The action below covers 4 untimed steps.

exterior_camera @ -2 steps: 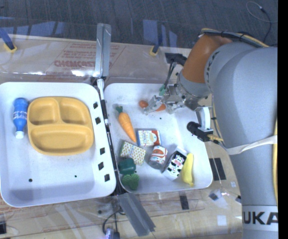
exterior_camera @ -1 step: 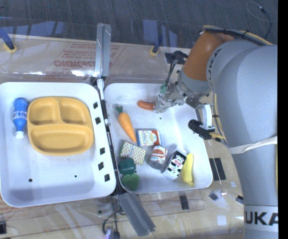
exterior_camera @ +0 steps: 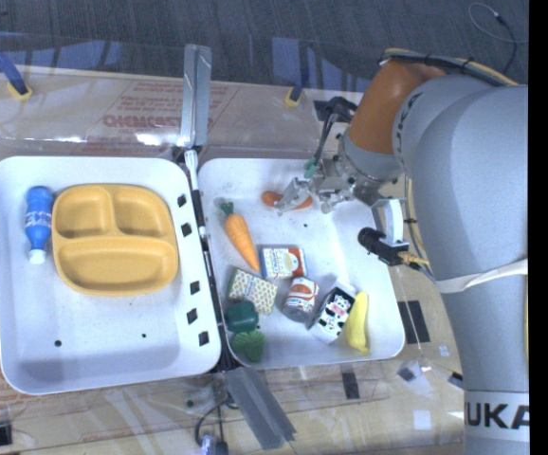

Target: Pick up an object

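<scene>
My gripper [exterior_camera: 309, 197] hangs low over the far side of the right bin [exterior_camera: 380, 282], open, with nothing between its fingers. A small orange-red item [exterior_camera: 272, 198] lies just left of the left finger [exterior_camera: 291, 197], touching or nearly touching it. An orange carrot [exterior_camera: 240, 238] lies slantwise to the near left of the gripper. Closer to the front sit a small red and white carton [exterior_camera: 282, 262], a can [exterior_camera: 301, 299], a cow-patterned carton [exterior_camera: 333, 313], a yellow banana [exterior_camera: 358, 322], a patterned cracker packet [exterior_camera: 253, 290], a green pepper [exterior_camera: 240, 315] and broccoli [exterior_camera: 249, 345].
The left bin [exterior_camera: 27, 349] holds a yellow divided plate [exterior_camera: 115, 236] and a blue bottle [exterior_camera: 37, 220] along its left wall. A grey divider [exterior_camera: 195, 98] stands up between the bins. The arm's grey body [exterior_camera: 464, 188] looms over the right bin's right edge.
</scene>
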Tool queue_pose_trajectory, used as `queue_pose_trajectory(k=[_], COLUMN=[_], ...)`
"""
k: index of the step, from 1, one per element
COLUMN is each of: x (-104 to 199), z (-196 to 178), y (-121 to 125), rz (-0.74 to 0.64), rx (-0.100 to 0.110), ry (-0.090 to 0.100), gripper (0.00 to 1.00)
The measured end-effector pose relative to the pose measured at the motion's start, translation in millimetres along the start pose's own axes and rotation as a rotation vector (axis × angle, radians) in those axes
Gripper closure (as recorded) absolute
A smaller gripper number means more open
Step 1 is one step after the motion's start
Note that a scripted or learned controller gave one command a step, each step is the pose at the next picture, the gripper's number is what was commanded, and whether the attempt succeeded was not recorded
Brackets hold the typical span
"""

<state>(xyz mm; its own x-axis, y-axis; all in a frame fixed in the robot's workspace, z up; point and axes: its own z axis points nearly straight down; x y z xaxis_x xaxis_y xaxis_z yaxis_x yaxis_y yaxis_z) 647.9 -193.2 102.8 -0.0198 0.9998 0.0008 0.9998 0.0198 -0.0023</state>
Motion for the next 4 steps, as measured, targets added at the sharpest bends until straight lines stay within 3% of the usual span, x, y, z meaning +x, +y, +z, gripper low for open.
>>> queue_pose_trajectory(k=[1, 2, 3, 4], x=[1, 1, 50, 50], z=[-11, -11, 11, 1], y=[1, 1, 9, 10], rz=[-0.006, -0.007, -0.009, -0.015], rx=[0.0, 0.0, 0.005, 0.005], ry=[-0.001, 0.0, 0.001, 0.0], gripper=[1.0, 0.0, 0.0, 1.0])
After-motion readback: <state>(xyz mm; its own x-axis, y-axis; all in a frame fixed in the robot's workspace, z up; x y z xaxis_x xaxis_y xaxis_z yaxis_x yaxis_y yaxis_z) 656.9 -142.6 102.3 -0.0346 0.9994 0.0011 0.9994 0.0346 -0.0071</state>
